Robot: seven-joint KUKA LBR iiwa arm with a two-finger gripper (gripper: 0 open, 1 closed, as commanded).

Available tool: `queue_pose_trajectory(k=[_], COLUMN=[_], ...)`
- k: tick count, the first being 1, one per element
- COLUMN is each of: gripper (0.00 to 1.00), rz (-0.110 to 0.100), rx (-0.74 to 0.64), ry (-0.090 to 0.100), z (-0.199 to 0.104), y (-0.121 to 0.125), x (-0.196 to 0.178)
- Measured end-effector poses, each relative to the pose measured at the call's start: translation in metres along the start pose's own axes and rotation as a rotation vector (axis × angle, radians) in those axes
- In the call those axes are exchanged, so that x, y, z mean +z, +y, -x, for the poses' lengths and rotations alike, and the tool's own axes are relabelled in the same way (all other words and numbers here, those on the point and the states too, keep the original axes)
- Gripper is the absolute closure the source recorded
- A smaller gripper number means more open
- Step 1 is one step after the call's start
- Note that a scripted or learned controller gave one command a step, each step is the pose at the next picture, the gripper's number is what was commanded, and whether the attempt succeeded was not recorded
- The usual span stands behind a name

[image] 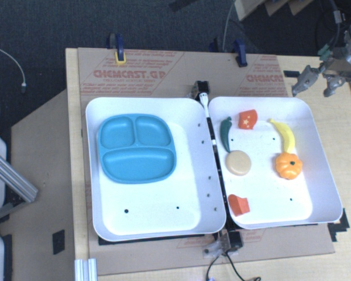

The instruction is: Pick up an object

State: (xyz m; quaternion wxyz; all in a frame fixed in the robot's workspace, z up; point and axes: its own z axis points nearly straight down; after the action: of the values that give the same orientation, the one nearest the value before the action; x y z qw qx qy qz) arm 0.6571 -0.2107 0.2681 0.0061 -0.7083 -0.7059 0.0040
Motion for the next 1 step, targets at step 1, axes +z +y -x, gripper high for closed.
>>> queue_pose_trajectory(k=[1], gripper=[0.00], rz=[0.014], rx=[-0.004], ry=[-0.003], z=[-0.0012], y=[0.0021], x=[-0.0092])
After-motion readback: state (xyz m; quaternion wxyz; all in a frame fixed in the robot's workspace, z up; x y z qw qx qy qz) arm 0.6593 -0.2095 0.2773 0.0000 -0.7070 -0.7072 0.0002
